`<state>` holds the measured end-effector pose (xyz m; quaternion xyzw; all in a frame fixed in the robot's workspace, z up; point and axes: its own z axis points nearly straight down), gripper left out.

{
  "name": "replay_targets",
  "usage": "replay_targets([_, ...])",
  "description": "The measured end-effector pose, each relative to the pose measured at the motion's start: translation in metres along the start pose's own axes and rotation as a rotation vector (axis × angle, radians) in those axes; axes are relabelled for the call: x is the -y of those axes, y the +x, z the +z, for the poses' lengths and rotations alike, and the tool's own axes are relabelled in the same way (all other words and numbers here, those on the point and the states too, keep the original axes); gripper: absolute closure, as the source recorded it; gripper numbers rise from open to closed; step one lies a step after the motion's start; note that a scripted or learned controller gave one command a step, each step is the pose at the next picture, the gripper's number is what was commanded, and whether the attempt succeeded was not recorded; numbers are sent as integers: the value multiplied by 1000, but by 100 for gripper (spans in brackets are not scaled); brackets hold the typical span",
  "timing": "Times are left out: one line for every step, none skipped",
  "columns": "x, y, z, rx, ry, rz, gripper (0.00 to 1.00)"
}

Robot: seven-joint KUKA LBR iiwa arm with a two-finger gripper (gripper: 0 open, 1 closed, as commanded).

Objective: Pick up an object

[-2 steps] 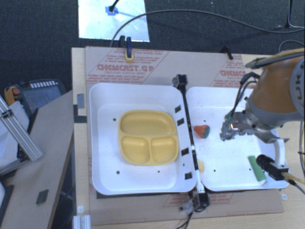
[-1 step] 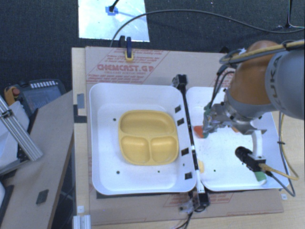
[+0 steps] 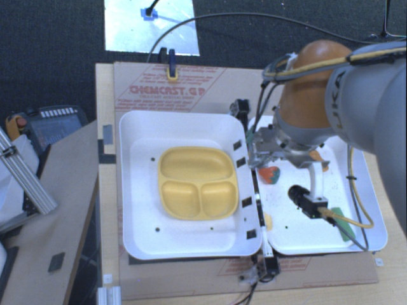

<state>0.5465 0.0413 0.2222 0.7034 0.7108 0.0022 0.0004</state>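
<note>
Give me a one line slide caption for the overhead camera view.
KUKA arm's gripper hovers over the right bin near a small red-green object; yellow divided tray sits in the left bin.

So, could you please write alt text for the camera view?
A grey KUKA arm reaches from the right over the right white bin, above a small red-and-green object. The left white bin holds a yellow three-compartment plastic tray.
</note>
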Motion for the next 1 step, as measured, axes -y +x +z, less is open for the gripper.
replay_targets([-6,45,-7,0,1,1,100])
